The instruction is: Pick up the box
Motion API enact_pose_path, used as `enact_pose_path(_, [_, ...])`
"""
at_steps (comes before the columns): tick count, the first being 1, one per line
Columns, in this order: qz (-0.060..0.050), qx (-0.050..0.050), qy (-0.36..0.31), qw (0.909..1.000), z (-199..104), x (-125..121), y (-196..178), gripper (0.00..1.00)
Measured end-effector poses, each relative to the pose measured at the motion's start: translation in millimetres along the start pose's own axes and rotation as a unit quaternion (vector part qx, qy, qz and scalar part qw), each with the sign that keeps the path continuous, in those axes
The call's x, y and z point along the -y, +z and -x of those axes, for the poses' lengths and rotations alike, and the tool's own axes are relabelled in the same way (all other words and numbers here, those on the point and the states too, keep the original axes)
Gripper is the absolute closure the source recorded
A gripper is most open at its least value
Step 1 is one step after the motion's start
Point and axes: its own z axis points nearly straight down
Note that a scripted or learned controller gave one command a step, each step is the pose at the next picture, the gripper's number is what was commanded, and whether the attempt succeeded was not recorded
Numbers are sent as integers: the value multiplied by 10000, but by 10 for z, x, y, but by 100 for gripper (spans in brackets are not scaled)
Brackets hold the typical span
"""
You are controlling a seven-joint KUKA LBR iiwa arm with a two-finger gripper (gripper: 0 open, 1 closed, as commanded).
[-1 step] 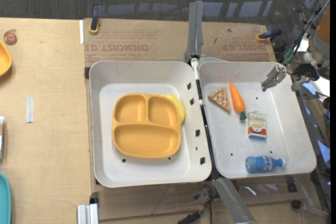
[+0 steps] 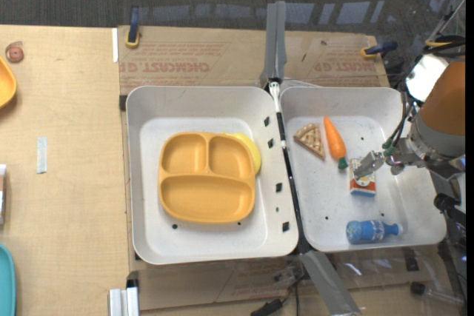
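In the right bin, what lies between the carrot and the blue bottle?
In the camera view, the box lies between the carrot and the blue bottle, with the gripper right at the box's top end.

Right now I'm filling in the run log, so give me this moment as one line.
phase: reaching | gripper: above box, right bin | grasp: not seen | nearby: carrot, bottle | left bin: yellow divided plate

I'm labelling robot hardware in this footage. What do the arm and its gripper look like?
The arm is bulky and rounded, with an orange band and a white-grey top. Thin dark cables run down beside it. The gripper is small, metallic grey, with slim fingers.
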Motion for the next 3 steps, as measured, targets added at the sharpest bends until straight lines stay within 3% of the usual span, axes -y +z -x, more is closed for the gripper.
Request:
enact_pose_path(1, [3, 2, -193, 9998, -211, -49, 375, 0])
enact_pose_path(2, [-14, -5, -174, 9998, -196, -40, 307, 100])
enact_pose_path(3, [7, 12, 26, 10000, -761, -11, -716, 100])
